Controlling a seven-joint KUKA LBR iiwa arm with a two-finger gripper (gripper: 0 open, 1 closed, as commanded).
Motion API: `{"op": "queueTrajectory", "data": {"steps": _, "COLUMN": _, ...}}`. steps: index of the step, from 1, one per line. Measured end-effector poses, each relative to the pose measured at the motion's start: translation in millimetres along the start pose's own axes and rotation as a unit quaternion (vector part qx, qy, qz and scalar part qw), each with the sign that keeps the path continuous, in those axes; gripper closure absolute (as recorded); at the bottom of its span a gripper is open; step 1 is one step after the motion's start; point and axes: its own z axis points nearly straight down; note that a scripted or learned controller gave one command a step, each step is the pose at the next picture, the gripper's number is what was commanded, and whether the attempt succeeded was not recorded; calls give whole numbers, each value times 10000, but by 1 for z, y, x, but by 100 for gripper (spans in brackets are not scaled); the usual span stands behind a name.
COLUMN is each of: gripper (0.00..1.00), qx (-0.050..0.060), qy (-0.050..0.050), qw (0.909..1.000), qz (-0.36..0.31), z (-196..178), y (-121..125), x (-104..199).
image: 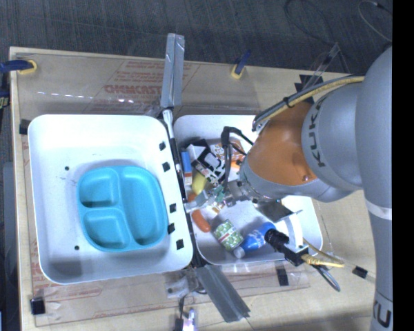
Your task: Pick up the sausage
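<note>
Right of centre, over the cluttered right bin [310, 216], the gripper [217, 193] is hanging near the orange sausage [201, 221], its grip hidden from me; it should be dropping squarely onto it.

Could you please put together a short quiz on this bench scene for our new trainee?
1. True or false: the blue divided plate lies in the left bin.
2. Which bin is the arm reaching into? A. left bin B. right bin C. neither
3. Fill in: the green-patterned can lies beside a bottle coloured ____.

Key:
1. True.
2. B; the arm's orange band hangs over the cluttered right bin.
3. Blue.
</note>
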Motion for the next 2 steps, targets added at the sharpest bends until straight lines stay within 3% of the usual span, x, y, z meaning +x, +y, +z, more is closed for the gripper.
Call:
{"op": "queueTrajectory", "data": {"steps": 1, "gripper": 0, "qx": 103, "qy": -7, "qw": 9997, "qz": -201, "z": 17, "y": -10, "x": -8}}
{"op": "queueTrajectory", "data": {"steps": 2, "gripper": 0, "qx": 263, "qy": 127, "qw": 9981, "qz": -542, "z": 47, "y": -39, "x": -71}}
